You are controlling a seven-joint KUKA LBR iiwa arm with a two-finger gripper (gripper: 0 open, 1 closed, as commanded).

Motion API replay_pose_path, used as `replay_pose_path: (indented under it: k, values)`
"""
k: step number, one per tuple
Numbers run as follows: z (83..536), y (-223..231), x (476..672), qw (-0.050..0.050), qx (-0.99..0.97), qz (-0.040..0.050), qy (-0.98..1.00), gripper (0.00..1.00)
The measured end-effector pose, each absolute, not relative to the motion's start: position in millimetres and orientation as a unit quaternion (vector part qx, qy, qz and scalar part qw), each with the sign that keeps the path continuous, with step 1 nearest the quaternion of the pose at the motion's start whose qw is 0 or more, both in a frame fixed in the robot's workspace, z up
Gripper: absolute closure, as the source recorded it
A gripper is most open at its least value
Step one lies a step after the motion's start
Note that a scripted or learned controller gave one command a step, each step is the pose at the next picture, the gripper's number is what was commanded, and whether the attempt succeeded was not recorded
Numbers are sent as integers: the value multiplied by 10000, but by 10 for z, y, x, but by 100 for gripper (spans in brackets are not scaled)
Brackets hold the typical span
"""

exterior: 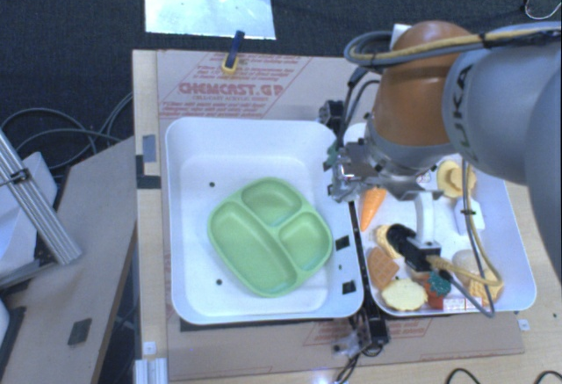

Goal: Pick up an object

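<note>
Gripper [379,184] centre-right, over right bin [518,259]; jaws hidden, can't tell their state. Carrot [371,206] just beneath. Tray [268,237] in left bin [202,154].

Robotics lab: bench [147,228] with two white bins [255,143], loose cables [61,141], aluminium rail [35,206]

Cardboard sheet [233,88] — aluminium rail [35,202] leftward

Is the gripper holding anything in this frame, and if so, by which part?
It cannot be told. The gripper sits over the right bin, right by an orange carrot-like piece, but the wrist hides any hold.
</note>
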State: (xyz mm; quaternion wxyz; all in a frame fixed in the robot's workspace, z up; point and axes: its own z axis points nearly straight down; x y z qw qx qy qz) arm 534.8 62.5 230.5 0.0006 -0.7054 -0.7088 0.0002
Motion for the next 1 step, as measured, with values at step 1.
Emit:
replay_pose_path:
  k: [1]
  values:
    - [2316, 530, 5468, -7, -7067, -10, -7075, 100]
